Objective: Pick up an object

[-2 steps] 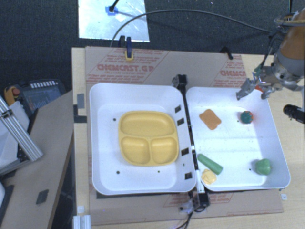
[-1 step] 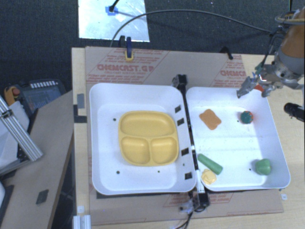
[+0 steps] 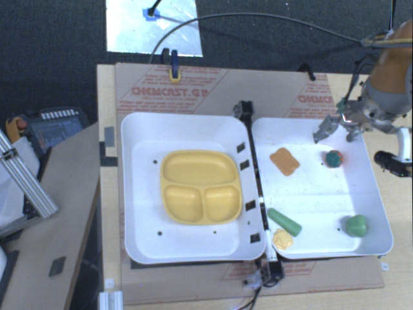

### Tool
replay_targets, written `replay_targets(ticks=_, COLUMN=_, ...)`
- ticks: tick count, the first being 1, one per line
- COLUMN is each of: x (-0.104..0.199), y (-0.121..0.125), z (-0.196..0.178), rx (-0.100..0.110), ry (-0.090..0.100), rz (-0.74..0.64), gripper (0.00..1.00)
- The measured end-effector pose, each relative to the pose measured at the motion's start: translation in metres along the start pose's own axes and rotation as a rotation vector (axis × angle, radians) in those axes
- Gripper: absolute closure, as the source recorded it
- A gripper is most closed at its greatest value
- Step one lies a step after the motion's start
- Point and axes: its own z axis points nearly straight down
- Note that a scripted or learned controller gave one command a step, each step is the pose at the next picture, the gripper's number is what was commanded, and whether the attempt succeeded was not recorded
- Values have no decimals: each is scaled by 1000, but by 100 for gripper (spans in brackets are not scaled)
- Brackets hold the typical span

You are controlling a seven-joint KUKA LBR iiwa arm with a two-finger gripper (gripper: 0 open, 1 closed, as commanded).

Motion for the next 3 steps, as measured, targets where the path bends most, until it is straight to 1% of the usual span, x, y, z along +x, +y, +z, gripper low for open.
replay_targets(ticks=1, x=-2, y=10, z=46, rx=0, ry=0, rz=-3, gripper=0)
replay_targets(ticks=2, x=-1, y=11, z=95, rx=-1, ry=0, rz=-4, gripper=0)
replay_targets(ticks=3, x=-2, y=12, z=83, rx=-4, ry=-1, rz=-6, gripper=100)
